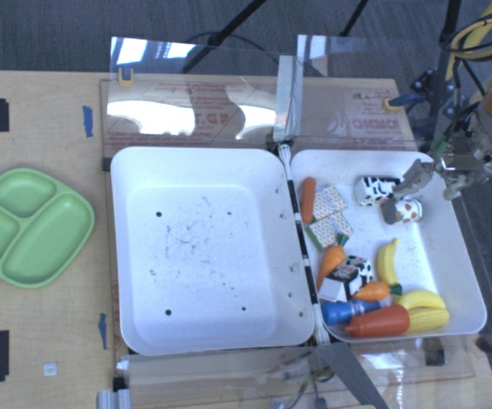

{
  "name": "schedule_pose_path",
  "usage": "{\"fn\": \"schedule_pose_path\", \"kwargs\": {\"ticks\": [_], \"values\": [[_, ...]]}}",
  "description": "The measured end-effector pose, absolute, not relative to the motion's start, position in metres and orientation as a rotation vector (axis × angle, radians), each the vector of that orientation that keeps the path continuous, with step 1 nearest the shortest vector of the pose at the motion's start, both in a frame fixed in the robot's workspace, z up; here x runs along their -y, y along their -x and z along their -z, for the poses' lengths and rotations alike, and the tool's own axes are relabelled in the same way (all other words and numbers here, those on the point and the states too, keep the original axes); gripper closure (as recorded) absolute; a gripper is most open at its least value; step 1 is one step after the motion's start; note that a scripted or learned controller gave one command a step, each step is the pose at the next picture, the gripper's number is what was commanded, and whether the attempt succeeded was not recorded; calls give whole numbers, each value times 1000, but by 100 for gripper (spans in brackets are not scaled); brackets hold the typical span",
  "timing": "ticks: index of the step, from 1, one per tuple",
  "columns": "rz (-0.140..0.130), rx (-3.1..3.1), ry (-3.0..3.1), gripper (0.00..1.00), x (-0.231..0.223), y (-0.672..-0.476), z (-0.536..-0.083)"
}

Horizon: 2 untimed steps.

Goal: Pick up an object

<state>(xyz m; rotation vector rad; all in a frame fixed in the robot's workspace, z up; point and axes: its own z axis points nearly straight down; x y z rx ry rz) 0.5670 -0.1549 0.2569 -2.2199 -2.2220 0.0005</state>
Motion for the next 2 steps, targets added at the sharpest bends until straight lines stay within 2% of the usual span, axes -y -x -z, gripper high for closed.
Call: {"fn": "schedule_pose_path", "kwargs": {"ticks": [1, 2], "values": [[1, 2506, 1892, 0, 155, -505, -150], [6, 2491, 1926, 0, 140, -482, -87]]}}
